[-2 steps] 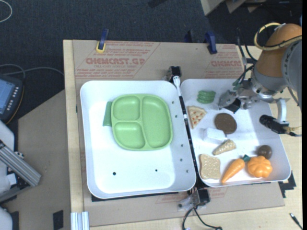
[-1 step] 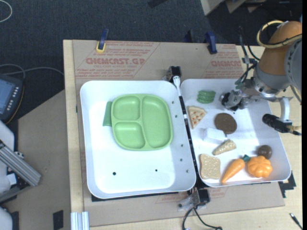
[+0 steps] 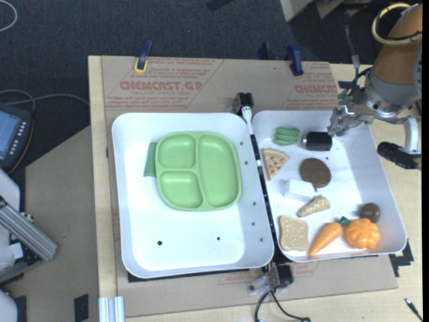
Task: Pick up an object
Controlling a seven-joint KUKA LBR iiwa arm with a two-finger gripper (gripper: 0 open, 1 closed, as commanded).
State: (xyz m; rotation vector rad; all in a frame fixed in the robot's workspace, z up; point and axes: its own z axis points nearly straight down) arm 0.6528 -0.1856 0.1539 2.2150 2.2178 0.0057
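Note:
The right bin (image 3: 382, 180) holds several toy foods: a green round piece (image 3: 286, 135), a black block (image 3: 316, 140), a pizza slice (image 3: 273, 161), a brown disc (image 3: 314, 172), a white block (image 3: 298, 188), a bread wedge (image 3: 313, 206), a toast slice (image 3: 293, 233), a carrot (image 3: 325, 237), an orange pumpkin (image 3: 362, 233) and a small brown ball (image 3: 369, 212). My gripper (image 3: 340, 122) hangs over the bin's far right corner, just right of and above the black block. I see nothing held in it.
The left bin (image 3: 134, 206) carries a green divided plate (image 3: 198, 170) lying on a green cloth. A black divider with clamps (image 3: 244, 106) runs between the bins. Blue and yellow clamps sit on the board's far edge.

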